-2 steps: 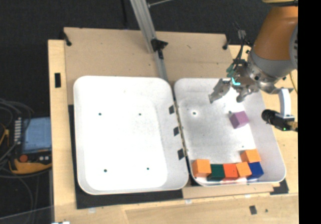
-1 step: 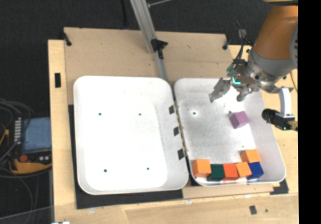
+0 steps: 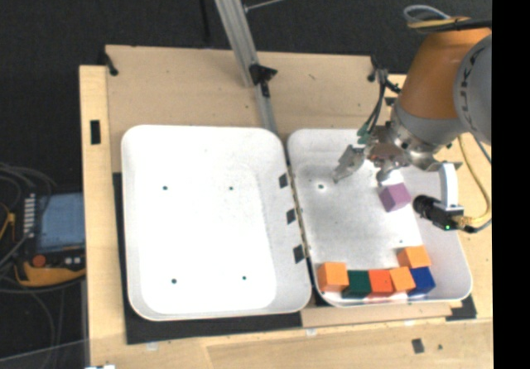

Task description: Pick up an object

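Purple block [image 3: 394,194] tilted – corner down, just below gripper [image 3: 370,162], fingers spread, gripping nothing, right bin [image 3: 348,218]

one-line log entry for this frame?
arm: over right bin | claw: above bin floor | purple block: just below claw, grasp unconfirmed | other blocks: along near wall

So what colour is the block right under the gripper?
Purple, or light violet: the block shows clearly in the camera view, just below the gripper.

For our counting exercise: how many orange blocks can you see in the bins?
4, all in the right white bin: near-left corner, two along the near wall, one behind them. Others may be hidden.
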You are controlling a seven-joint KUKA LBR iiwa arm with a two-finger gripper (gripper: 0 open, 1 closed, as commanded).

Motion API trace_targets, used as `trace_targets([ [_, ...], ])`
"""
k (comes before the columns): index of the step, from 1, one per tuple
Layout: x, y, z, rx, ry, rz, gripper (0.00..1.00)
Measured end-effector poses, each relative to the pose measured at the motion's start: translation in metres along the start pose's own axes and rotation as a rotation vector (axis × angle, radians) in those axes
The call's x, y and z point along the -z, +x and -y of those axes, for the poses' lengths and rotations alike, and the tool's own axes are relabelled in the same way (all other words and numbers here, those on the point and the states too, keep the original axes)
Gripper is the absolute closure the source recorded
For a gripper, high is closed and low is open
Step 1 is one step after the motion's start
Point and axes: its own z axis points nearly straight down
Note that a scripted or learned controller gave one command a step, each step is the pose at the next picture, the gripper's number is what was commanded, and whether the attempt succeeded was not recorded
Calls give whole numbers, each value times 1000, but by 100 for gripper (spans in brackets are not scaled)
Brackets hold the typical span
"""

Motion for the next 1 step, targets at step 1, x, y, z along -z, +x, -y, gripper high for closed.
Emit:
trace_targets([
  [1,-43,-5,0,-3,0,1,0],
])
